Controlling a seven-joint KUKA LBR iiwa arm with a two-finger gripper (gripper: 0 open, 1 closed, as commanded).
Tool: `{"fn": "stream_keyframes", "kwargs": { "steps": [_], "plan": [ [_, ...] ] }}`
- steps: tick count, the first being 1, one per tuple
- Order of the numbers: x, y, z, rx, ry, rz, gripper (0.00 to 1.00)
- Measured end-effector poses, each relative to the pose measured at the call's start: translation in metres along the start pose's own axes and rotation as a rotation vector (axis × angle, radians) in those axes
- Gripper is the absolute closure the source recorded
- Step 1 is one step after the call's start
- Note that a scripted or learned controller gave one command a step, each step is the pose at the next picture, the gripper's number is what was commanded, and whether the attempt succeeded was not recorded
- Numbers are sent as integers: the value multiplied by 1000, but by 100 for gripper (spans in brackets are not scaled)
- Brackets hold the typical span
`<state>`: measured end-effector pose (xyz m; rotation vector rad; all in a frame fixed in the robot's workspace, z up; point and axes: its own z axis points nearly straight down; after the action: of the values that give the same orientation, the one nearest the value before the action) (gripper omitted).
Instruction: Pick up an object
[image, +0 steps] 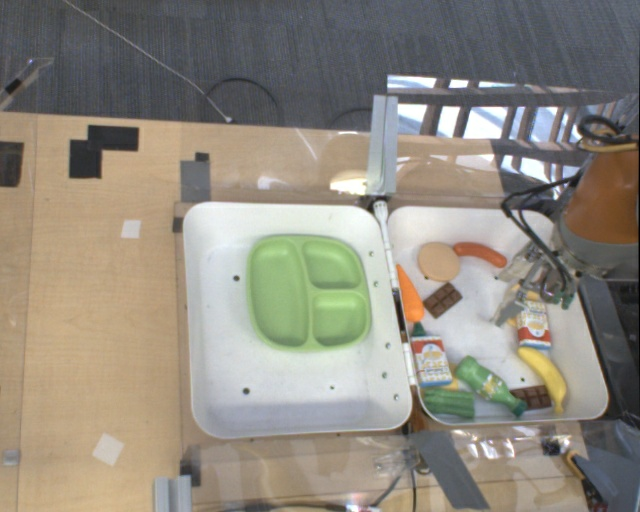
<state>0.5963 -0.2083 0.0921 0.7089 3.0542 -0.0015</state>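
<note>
White bottle (534, 325) near right bin's (596, 395) right edge sits directly under end effector (527, 292), long axis toward the near edge; finger state: can't tell.

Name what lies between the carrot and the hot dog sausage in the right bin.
In the camera view, the round tan cookie sits between the carrot and the sausage, just above the chocolate piece.

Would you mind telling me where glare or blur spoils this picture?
In the camera view, glare whitens the clear sheet behind the bins; the gripper looks slightly soft over the right bin; the green plate and banana are evenly lit and sharp.
</note>
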Motion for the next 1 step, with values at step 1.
{"fn": "stream_keyframes", "kwargs": {
  "steps": [1],
  "plan": [
    [26, -9, 3, -4, -6, 92, 0]
  ]
}}
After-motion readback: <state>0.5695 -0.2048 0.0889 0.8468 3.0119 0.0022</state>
